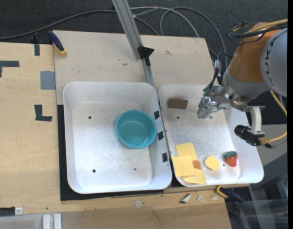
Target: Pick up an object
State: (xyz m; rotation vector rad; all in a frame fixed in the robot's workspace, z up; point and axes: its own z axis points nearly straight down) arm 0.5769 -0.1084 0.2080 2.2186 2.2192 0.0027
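**Gripper over far end of right bin; nearest candidate is the brown block to its left**

Gripper [207, 109] hangs over the right bin [242, 142] near its far edge, roughly midway across. Finger state: cannot tell from this angle; nothing visibly held.

Nearest object: a small brown block [177, 103], just beside the gripper toward the bin's far-left corner, long axis parallel to the far edge. Nothing lies between them.

Others cluster along the near edge, well apart from the gripper: overlapping yellow slabs [186, 162] near the left wall, a small brown piece [197, 164] touching them, a yellow round piece [212, 163], then a red-and-green item [230, 159] toward the near-right corner.

Left bin [77, 142] holds a teal bowl [135, 129], right of centre.

Judgement: brown block needs the shortest sideways move; bin's far wall sits close behind it.
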